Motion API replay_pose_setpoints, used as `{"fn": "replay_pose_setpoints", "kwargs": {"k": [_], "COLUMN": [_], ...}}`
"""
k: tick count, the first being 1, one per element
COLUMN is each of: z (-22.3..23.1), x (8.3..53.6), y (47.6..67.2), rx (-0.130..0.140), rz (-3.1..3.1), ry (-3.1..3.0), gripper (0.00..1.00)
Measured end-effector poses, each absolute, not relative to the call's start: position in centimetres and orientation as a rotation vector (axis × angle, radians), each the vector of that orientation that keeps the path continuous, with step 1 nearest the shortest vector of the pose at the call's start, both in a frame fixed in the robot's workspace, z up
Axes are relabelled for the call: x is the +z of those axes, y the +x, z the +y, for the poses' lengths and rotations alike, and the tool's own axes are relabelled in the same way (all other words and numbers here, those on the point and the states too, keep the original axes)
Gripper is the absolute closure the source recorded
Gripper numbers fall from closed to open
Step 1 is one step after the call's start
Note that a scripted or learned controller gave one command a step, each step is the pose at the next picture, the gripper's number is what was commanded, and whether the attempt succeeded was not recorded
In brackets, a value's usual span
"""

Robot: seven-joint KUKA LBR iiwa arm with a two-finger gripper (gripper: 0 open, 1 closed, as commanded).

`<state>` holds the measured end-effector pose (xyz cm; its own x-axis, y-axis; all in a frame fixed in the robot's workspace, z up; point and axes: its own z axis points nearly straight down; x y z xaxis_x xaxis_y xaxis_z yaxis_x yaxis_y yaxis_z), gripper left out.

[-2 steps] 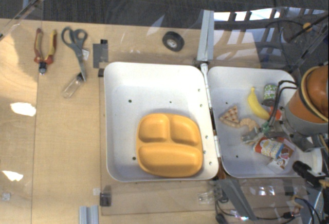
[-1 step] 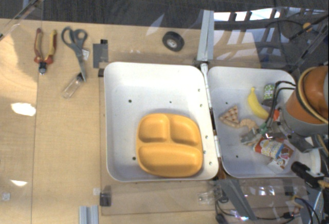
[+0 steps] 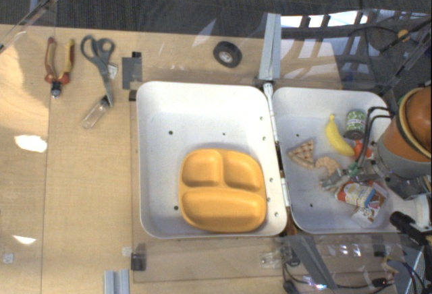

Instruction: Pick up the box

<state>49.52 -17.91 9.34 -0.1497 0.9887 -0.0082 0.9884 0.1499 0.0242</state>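
The jaws (image 3: pixel 356 174) hover right above the box (image 3: pixel 363 195); whether they are parted I cannot tell. Crowding banana (image 3: pixel 337 135) and can (image 3: pixel 355 123) risk a wrong grab.

- right bin (image 3: pixel 300 208): its left and lower floor lies bare; banana (image 3: pixel 337 137), can (image 3: pixel 355 123), box (image 3: pixel 364 197) and scraps crowd its right.
- left bin (image 3: pixel 155 151): yellow tray (image 3: pixel 222 189) fills the lower middle; the upper floor lies open.

box (image 3: pixel 362 197) | red-white-blue carton | lying tilted | right bin's near-right part
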Motion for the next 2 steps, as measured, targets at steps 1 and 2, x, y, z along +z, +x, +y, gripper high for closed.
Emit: {"fn": "replay_pose_setpoints", "kwargs": {"k": [1, 2], "z": [-16.8, -16.6], "x": [9.3, 10.4], "y": [49.5, 49.8], "rx": [0.014, 0.022], "rz": [2.472, 2.472], "ry": [1.899, 1.890], "gripper": [0.00, 1.00]}}
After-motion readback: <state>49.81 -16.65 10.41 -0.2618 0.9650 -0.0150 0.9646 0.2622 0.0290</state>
